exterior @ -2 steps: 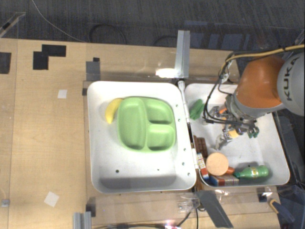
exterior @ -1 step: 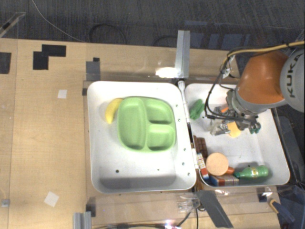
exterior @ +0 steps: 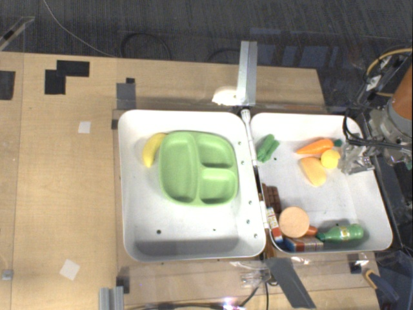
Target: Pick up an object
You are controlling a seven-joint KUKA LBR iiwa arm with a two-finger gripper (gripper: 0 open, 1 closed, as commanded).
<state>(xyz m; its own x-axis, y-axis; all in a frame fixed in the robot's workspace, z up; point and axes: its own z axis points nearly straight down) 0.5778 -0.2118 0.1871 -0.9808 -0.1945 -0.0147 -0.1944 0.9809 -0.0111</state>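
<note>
Green plate hides most of banana.

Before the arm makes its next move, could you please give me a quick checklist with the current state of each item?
1. Gripper over the right bin: ok, at its right side.
2. Object within easy reach: ok, a yellow ball lies just beside it.
3. Target free of neighbours: not ok, the ball touches the carrot and an orange piece.
4. Jaws open for a grasp: cannot tell.
5. Object already held: cannot tell.
</note>
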